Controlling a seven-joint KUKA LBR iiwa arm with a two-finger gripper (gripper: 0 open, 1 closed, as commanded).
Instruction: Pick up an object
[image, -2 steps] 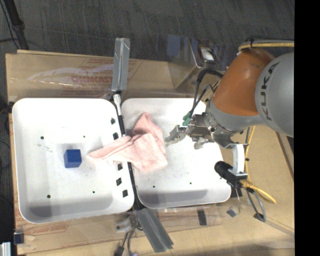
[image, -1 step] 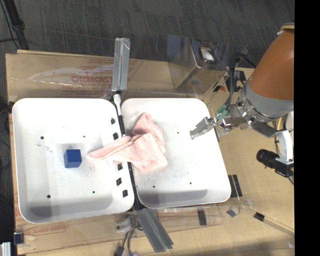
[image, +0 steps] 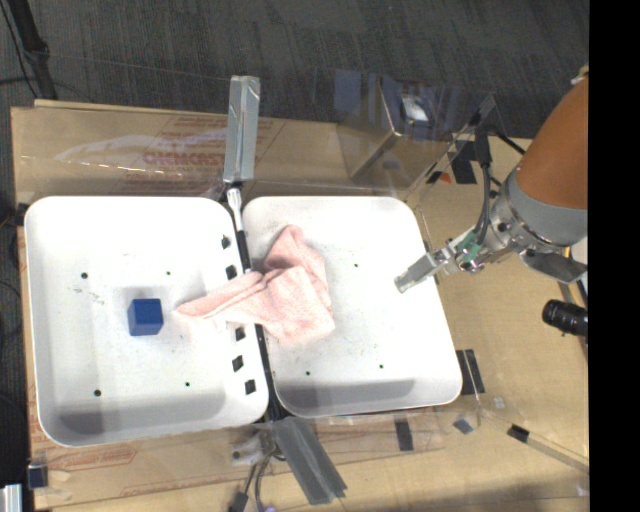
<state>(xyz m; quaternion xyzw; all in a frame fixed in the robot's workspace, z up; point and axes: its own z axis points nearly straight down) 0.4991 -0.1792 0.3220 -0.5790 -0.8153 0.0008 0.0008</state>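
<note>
A pink cloth (image: 275, 292) lies crumpled across the divider between the two bins, most of it in the right bin (image: 400, 225) and one corner trailing into the left bin (image: 60, 230). A small blue cube (image: 145, 316) sits in the left bin, left of the cloth's tip. My gripper (image: 412, 277) hangs over the right bin's right side, well to the right of the cloth, pointing left and down. Nothing is between its fingers.
A clear plastic box (image: 400, 130) stands behind the right bin. A grey metal bar (image: 241, 130) rises at the back between the bins. Clips (image: 240, 345) line the divider. Cardboard covers the bench around the bins.
</note>
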